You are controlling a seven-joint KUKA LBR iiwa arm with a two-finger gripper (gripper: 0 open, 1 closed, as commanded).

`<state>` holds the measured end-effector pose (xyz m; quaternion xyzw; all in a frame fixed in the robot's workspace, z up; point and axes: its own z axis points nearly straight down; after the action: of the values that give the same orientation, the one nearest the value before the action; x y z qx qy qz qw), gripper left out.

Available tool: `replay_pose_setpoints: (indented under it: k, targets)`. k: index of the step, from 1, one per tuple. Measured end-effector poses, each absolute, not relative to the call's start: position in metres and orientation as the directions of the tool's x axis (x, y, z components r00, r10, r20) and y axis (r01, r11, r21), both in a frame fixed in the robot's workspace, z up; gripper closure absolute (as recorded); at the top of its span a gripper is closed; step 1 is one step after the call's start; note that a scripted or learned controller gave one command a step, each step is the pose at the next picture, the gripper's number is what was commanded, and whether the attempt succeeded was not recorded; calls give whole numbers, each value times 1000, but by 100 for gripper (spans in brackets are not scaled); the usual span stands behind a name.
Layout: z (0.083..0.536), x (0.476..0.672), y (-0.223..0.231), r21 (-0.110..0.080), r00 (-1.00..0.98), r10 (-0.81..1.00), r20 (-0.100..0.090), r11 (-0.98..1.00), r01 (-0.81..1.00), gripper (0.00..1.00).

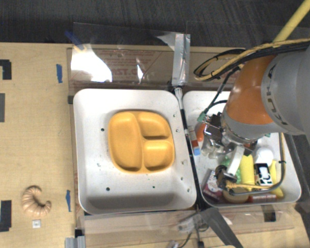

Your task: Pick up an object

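- Dark grey carpet runs along the top, and below it a pale wooden bench (pixel 26 138) carries two shallow white bins set side by side.
- Left bin (pixel 88 190): a yellow divided plate (pixel 141 140) lies near its middle, right way up.
- Right bin (pixel 292 187): a jumble of small things is heaped toward its near edge, among them a yellow and green piece (pixel 244 170), a white and black item (pixel 263 172) and a red wrapper (pixel 213 186).
- Grey arm (pixel 292 94) with its orange band (pixel 250 99) reaches over the right bin; the gripper (pixel 228 156) sits low over the heap, just above the yellow and green piece. Whether it is spread or clenched, I cannot tell.
- A curled tan toy (pixel 36 200) rests on the bench, well left of the left bin.
- Clear plastic sheeting (pixel 124 61) stands behind the left bin.
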<state>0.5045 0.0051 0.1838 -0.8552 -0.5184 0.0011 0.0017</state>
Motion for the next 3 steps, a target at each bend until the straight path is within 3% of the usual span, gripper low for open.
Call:
replay_pose_setpoints:
  k: [1, 2, 3]
  targets:
    - [216, 535, 42, 1, 495, 869, 3, -495, 869, 100]
    - [220, 511, 69, -4, 358, 934, 0, -358, 934, 100]
    - [203, 540, 27, -1, 440, 898, -2, -440, 898, 100]
